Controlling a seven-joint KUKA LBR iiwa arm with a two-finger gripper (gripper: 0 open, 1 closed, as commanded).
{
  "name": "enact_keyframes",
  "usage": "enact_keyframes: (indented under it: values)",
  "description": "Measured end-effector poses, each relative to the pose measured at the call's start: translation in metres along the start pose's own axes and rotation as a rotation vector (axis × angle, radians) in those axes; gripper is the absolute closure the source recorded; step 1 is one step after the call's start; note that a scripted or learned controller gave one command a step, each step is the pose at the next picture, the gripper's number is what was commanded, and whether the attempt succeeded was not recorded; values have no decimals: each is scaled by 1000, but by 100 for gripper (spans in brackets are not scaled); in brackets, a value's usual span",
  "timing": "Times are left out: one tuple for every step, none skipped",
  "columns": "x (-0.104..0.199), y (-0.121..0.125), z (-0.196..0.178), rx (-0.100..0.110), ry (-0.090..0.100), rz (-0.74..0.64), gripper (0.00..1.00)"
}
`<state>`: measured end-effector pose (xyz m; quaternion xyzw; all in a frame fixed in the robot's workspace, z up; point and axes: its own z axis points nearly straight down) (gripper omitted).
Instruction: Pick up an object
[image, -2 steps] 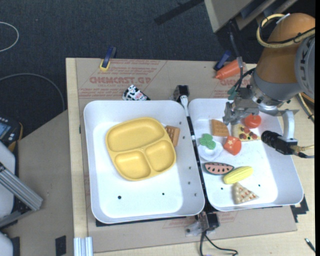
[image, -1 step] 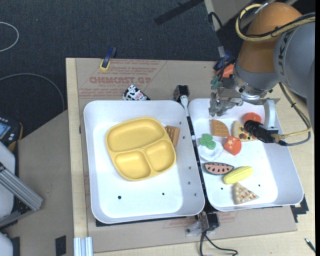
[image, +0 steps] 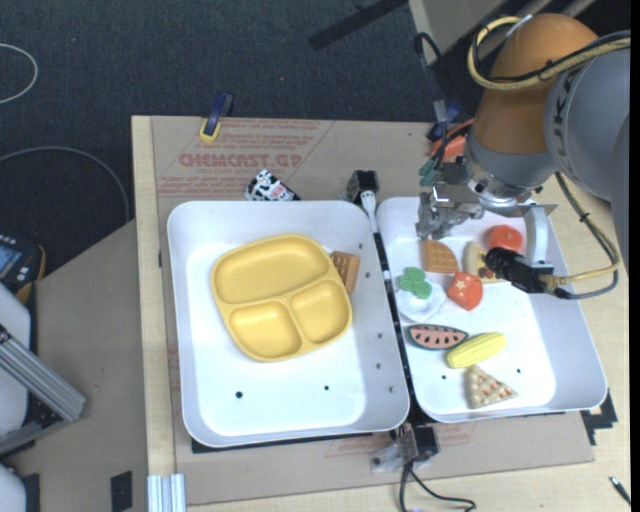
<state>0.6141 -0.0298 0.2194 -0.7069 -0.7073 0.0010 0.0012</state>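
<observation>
The right bin (image: 575, 340) holds toy food: a tan waffle square (image: 438, 257), a red tomato (image: 505, 238), a strawberry (image: 464, 290), a green and white piece (image: 415, 285), a watermelon slice (image: 436, 336), a yellow corn cob (image: 475, 348) and a pizza slice (image: 488, 387). My gripper (image: 441, 218) hangs over the bin's far left corner, just behind the waffle square. Nothing shows hanging from it. The grey arm with its orange band (image: 525, 60) covers the bin's far edge.
The left bin (image: 200, 380) carries a yellow divided plate (image: 282, 297) with a small brown waffle piece (image: 345, 268) at its right edge. A black divider (image: 385, 290) runs between the bins. A black cable (image: 530, 275) crosses the right bin's far side.
</observation>
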Motion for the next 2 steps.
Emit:
enact_keyframes:
  values:
    - [9,-4,-12,-5,0,-1,100]
    - [16,-1,-8,-4,-1,0,100]
